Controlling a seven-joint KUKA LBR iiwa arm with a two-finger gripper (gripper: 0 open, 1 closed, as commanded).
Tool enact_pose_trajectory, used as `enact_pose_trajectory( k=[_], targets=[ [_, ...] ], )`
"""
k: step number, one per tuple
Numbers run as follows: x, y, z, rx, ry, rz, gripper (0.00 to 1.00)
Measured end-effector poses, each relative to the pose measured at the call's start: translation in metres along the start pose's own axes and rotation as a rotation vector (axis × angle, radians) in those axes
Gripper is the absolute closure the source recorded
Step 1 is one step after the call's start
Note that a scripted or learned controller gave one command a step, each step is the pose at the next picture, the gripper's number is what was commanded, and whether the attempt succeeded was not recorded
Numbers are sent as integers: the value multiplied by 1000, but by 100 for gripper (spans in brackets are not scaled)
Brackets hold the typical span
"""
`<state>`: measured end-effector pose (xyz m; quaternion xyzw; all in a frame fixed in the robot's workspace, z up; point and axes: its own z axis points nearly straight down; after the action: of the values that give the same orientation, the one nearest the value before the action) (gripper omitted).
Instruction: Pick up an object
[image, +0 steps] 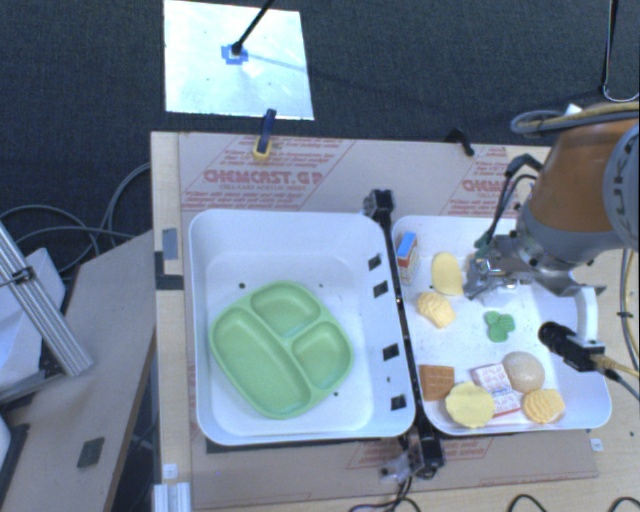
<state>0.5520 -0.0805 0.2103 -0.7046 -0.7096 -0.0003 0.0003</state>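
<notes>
Claw (484, 272) hangs low w/ a yellow piece (446, 272) just beside it. Can't tell if it's open or closed tbh. Prob risk: it nudges that piece away, no grab.

A dark blue-black carpet (420, 60) covered the floor around a pale wooden bench (120, 300). A brown printed board (300, 170) lay on the bench. A shiny pale sheet (238, 60) lay on the carpet beyond. Black cables (60, 235) and an aluminium rail (40, 310) sat at left.
</notes>
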Motion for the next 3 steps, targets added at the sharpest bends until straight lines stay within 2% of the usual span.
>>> enact_pose_trajectory(
  k=[1,2,3],
  targets=[
    [44,-2,-24,-4,1,-2,100],
    [46,2,-21,-2,-1,1,100],
    [46,-6,-4,-1,-1,6,100]
  ],
)
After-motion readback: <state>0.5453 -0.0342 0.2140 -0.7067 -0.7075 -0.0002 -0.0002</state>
